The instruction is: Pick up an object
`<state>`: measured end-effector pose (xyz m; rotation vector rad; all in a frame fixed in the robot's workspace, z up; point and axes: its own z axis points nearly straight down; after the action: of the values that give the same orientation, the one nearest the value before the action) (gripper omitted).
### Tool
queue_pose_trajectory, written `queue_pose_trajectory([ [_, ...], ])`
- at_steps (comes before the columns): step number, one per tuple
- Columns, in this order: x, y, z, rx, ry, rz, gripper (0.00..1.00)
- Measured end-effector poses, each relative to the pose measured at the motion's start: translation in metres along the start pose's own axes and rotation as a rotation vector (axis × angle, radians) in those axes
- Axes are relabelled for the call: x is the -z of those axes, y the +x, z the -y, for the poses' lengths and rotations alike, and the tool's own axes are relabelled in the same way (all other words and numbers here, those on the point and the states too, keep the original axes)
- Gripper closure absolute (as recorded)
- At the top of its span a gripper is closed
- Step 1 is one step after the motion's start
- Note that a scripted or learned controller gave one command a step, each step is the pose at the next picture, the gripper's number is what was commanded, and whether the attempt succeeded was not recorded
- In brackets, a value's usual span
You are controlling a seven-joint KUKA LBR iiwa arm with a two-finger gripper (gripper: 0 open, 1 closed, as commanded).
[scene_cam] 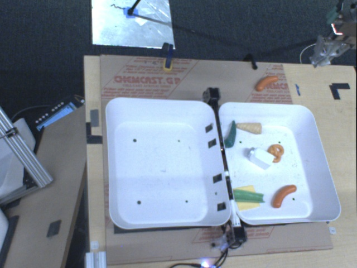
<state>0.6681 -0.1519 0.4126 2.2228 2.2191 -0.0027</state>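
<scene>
The left bin (162,166) carries no loose items on its floor. At the divide, a dark hinge strip (220,149) runs between it and the right bin (312,149), which holds every candidate for the pick. Against that bin's left wall lies a green pepper-shaped piece (230,134), touching the blunt end of a pale cone (249,128) that points rightward. Lower along the same wall, a green stalk (248,195) rests across a yellow slab (246,199). Near the bin's centre sits a white block (260,158), touching a curled orange piece (275,151) on its right side. An orange sausage (283,196) lies alone toward the front right, well apart from its neighbours. A second orange sausage (266,83) lies outside the bins on the bench (184,77). At the far upper right the end effector (330,48) hangs well clear of both bins; whether it is released or clenched I cannot tell, and nothing is seen in its grasp. Judgement: the task stands at its opening step, with no approach made. The next move calls for travel over the right bin and descent on one item; the isolated sausage appears the least obstructed choice.
</scene>
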Motion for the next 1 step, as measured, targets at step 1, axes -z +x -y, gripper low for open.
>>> queue_pose_trajectory([
  [1,-0.0220,-0.0557,0.0002,-0.002,-0.002,0.001,1.00],
])
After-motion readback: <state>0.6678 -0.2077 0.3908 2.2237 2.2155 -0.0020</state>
